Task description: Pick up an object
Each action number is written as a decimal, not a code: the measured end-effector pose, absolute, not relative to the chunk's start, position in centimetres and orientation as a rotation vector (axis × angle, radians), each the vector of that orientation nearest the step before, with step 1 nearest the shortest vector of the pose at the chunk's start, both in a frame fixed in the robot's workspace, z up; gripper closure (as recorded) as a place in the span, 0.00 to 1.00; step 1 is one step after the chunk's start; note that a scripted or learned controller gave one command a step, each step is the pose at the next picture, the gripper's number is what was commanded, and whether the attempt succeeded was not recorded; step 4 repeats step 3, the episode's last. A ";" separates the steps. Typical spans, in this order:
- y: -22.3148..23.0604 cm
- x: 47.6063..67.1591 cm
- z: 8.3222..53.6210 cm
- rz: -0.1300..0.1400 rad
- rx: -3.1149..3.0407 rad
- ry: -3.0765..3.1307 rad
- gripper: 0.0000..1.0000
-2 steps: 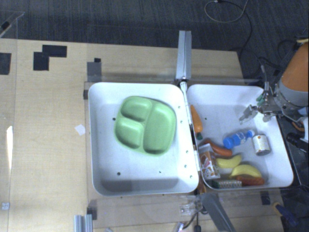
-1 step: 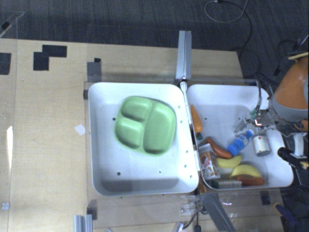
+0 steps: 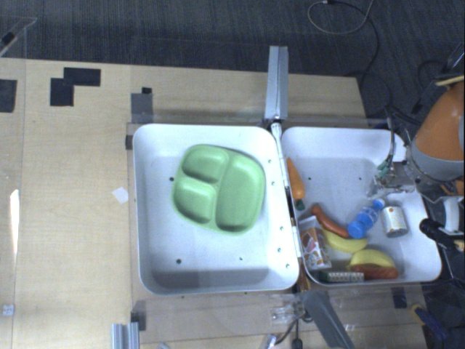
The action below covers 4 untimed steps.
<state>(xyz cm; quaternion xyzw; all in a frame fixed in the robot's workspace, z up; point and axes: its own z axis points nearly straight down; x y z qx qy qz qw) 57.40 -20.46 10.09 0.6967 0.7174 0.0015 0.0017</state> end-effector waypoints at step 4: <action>-18.8 66.1 19.5 -0.001 2.829 1.363 1.00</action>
